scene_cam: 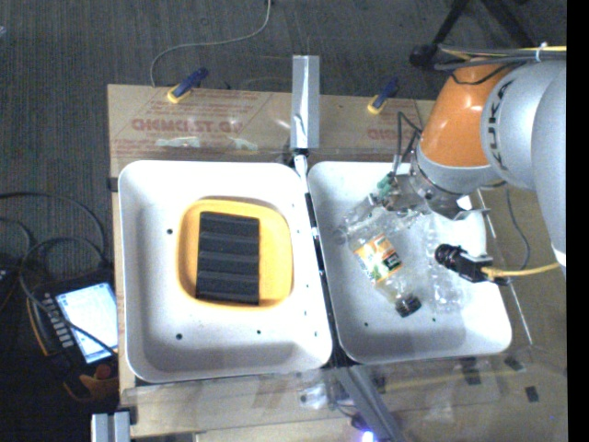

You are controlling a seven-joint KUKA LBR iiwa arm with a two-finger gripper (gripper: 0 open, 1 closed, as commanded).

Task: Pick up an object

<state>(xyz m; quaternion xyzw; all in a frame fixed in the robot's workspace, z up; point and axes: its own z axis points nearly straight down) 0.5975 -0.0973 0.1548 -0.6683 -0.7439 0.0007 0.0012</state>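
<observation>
Near middle of right bin (479, 334) I see one clear plastic bottle (385, 263), orange label, dark cap toward front edge. One crumpled clear wrapper (363, 217) just behind it. Left bin (147, 339) holds one yellow tray with black ridged block (228, 256). Two bins total. Arm bent over right bin's rear edge, gripper (394, 190) low by wrapper; grip state I cannot tell.

A single fixed camera is mounted above the bench (138, 109) and looks down at a slant. Both bins are in frame: left bin (147, 274), right bin (479, 330). The arm (497, 118) enters from the right edge.
</observation>
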